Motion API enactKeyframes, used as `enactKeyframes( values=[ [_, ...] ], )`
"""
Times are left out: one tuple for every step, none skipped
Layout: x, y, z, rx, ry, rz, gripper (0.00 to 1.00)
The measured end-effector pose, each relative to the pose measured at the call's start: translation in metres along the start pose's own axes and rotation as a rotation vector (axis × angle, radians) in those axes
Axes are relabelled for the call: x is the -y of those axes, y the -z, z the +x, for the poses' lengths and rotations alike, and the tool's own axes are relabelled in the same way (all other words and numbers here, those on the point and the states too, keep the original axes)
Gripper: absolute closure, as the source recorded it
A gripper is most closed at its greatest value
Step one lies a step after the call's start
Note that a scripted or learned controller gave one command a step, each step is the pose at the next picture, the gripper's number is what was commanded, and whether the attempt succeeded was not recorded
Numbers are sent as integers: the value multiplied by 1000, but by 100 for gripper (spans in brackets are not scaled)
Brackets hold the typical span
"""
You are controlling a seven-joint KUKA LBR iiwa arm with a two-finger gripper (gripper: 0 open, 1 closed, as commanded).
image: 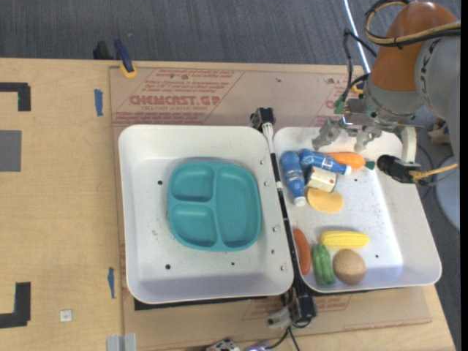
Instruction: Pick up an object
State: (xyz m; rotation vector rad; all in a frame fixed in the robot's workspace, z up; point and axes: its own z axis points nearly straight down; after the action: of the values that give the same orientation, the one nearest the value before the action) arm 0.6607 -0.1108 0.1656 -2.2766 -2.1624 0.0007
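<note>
My gripper [344,137] hangs over the far edge of the right bin [398,218], its fingers [324,135] spread open and nothing between them. Just below it in the bin lie an orange carrot [346,161], a blue can [319,161] and a blue bottle [292,172]. A small pale cylinder [322,180] and a yellow disc [326,201] sit beside them. Nearer the front are a corn cob [344,239], a brown ball [349,266], a green vegetable [322,262] and a red-orange piece [301,248].
The left bin [139,196] holds a teal divided plate [216,205]. A black clamp [262,118] stands at the far end of the ridge between the bins. The arm's orange band [409,39] and cables rise at the upper right.
</note>
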Motion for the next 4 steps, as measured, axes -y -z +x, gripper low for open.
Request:
enactKeyframes(
  values=[
    [-8, -48, -26, 2, 114, -11, 0],
    [55, -72, -52, 1, 123, -3, 0],
    [135, -80, -7, 0, 149, -3, 0],
    [86, -80, 8, 1, -20, -5, 0]
  ],
)
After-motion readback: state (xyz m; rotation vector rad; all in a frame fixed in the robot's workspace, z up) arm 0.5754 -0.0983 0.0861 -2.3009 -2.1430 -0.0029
